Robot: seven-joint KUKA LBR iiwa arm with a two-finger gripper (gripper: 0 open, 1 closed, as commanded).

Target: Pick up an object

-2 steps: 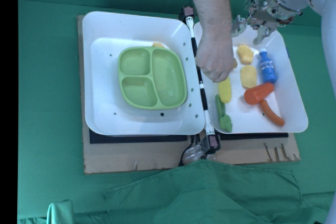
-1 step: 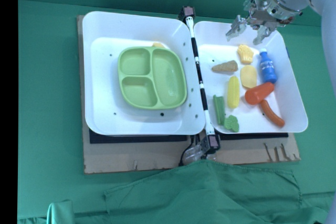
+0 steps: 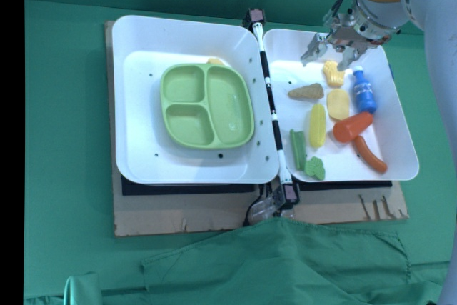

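Yellow toy [image 3: 332,73] partly behind jaws [image 3: 330,53]

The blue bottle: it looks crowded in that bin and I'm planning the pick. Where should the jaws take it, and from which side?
Probably from above, across the middle of the blue bottle. It lies flat, white cap toward the far rim of the right bin. The jaws should close across its narrow width. One side faces bare floor; the other has a slim gap before the yellow piece.

Green tray [image 3: 207,106] (pale lime), white bins [image 3: 139,46]
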